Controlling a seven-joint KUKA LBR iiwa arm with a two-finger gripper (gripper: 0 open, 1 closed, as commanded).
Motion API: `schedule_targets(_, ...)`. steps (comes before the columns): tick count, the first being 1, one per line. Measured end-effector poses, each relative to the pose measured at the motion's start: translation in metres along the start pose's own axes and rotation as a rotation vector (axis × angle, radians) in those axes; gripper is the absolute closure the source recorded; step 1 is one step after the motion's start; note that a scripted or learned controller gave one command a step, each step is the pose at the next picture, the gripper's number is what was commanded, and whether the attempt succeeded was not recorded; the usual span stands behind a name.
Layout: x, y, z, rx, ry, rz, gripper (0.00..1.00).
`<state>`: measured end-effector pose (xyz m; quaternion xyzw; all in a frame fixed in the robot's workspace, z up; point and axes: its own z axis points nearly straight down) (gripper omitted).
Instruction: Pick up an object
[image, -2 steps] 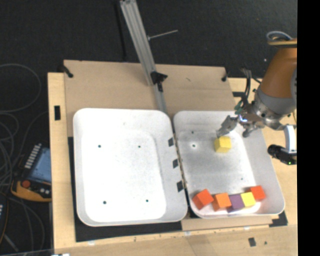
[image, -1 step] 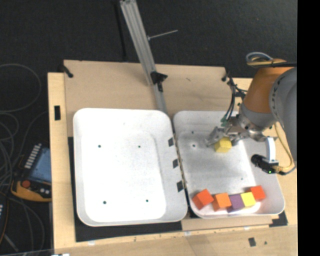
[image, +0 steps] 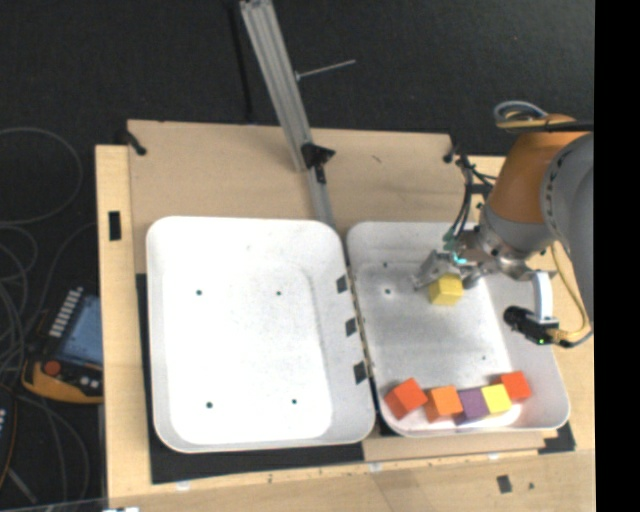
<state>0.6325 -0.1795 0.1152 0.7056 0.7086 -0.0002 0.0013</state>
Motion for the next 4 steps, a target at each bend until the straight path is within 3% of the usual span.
schedule_targets(1, -0.001, 0.001, -0.011, -0.002, -0.002, -0.002, 1.00)
schedule_targets(2, 0.084, 0.023, -0.085, -0.008, 0.004, -0.005, 1.00)
schedule_targets(3, 0.147, 0.015, -0.108, -0.002, 0.004, -0.004, 1.00)
schedule_targets(4, 0.197, -0.005, -0.080, 0.006, 0.003, -0.002, 1.00)
